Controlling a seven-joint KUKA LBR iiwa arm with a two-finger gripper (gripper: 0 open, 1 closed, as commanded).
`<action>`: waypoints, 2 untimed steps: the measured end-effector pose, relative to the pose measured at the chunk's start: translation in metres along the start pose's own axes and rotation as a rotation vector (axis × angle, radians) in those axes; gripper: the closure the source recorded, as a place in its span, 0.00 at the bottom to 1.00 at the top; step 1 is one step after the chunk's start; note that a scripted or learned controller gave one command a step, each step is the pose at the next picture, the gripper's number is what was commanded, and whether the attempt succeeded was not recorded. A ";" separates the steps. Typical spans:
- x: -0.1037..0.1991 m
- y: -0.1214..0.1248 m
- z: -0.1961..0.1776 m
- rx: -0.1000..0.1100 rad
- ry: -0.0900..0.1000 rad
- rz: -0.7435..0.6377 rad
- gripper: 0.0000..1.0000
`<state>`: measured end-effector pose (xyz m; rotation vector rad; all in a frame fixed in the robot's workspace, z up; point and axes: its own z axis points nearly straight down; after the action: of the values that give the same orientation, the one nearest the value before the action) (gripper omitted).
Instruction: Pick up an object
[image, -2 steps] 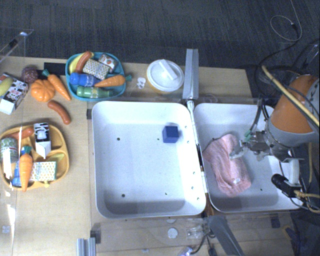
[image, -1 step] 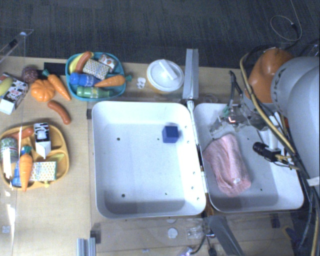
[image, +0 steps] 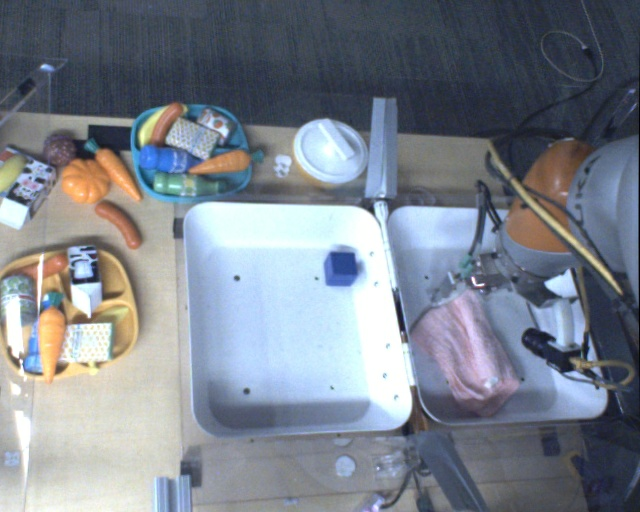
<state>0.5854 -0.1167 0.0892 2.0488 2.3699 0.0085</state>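
A small blue cube (image: 341, 267) lies in the left bin (image: 250, 400), near its upper right corner. A pink bundle in clear wrap (image: 465, 352) lies in the right bin (image: 560, 400), stretching from the middle toward the front edge. My gripper (image: 472, 281) hangs over the right bin, right at the far end of the pink bundle, with the grey arm and its orange band (image: 548, 195) behind it to the right. Whether it touches the bundle I cannot tell.
A metal divider post (image: 380, 150) stands between the bins at the back. A white lidded cup (image: 330, 150), a blue bowl of toy food (image: 190, 152), loose toy vegetables (image: 100, 180) and a yellow tray (image: 120, 320) sit left of and behind the bins. Cables (image: 560, 350) trail over the right bin.
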 end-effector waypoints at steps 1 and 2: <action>-0.010 -0.044 -0.001 -0.004 -0.002 -0.065 0.00; -0.011 -0.041 -0.013 -0.012 -0.006 -0.065 1.00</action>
<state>0.5461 -0.1331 0.1017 1.9622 2.4259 0.0151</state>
